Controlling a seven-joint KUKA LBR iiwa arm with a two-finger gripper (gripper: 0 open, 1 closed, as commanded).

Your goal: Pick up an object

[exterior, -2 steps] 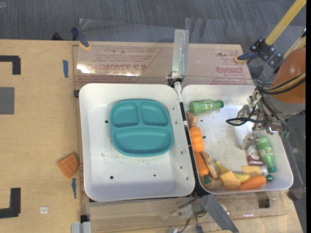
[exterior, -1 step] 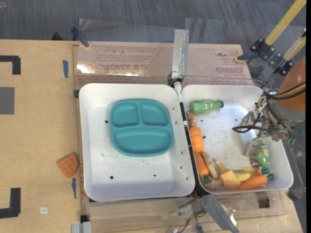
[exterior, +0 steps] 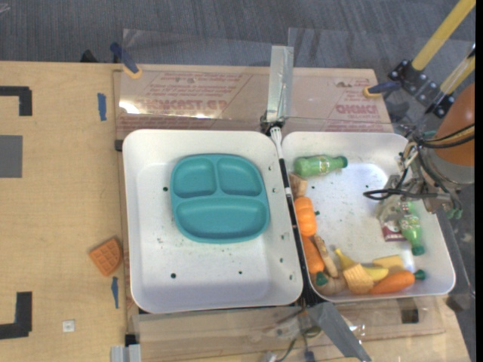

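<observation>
The right bin (exterior: 355, 143) holds toy food. A green bottle (exterior: 320, 164) lies at its far left, and an orange vegetable (exterior: 305, 216) and a carrot (exterior: 312, 255) run along the left wall. At the near edge lie a tan piece (exterior: 358, 279), a yellow piece (exterior: 389, 262) and another carrot (exterior: 394, 282). My gripper (exterior: 401, 211) is low at the bin's right side, wrapped in cables. It is directly over a second green bottle (exterior: 412, 232) with a red-and-white label. The arm hides how the two meet.
The left bin (exterior: 143, 225) holds a teal divided plate (exterior: 219, 198). An orange waffle-like toy (exterior: 106, 256) lies on the wooden bench left of the bins. A clear upright panel (exterior: 279, 81) stands behind the bins. Yellow struts (exterior: 445, 29) cross the top right.
</observation>
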